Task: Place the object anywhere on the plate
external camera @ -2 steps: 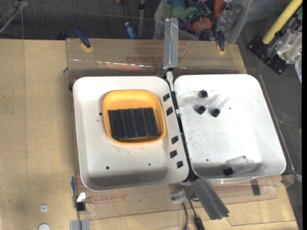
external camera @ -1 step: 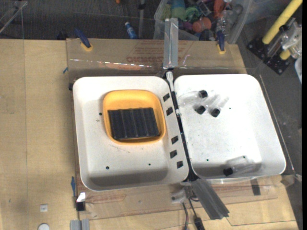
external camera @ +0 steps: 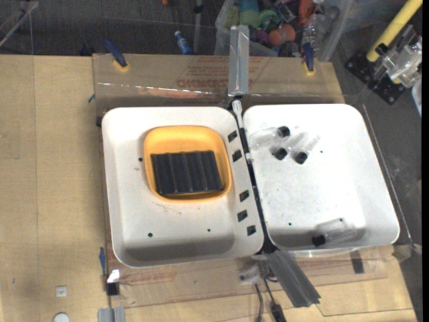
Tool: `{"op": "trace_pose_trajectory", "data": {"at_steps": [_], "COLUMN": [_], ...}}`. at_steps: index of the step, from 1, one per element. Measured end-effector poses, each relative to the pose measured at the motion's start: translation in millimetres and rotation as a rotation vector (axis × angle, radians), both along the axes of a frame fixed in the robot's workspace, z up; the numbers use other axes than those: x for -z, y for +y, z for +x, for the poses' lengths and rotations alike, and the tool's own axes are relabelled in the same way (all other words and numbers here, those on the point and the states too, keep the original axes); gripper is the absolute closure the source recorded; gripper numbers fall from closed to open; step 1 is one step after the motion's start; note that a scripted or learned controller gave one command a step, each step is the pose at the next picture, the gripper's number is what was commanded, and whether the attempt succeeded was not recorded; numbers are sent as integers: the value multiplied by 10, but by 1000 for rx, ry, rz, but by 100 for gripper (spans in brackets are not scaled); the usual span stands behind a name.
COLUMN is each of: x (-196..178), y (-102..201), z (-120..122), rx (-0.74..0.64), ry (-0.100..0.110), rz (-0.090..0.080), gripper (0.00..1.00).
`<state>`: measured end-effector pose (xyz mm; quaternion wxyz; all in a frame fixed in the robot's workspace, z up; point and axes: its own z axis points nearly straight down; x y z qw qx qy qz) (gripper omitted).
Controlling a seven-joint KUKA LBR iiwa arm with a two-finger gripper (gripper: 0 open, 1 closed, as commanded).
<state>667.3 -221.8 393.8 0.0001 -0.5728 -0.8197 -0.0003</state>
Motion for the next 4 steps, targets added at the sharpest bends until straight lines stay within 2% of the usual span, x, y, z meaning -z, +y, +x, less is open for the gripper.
{"op": "trace_pose_trajectory", "data": {"at_steps": [1,4], "x": [-429,-428], "y": [0,12], "z": [6,-82], "rx": [-328,-614], "ry": [-7,-3], "rz": [-3,-2], "gripper": [100,100]}}
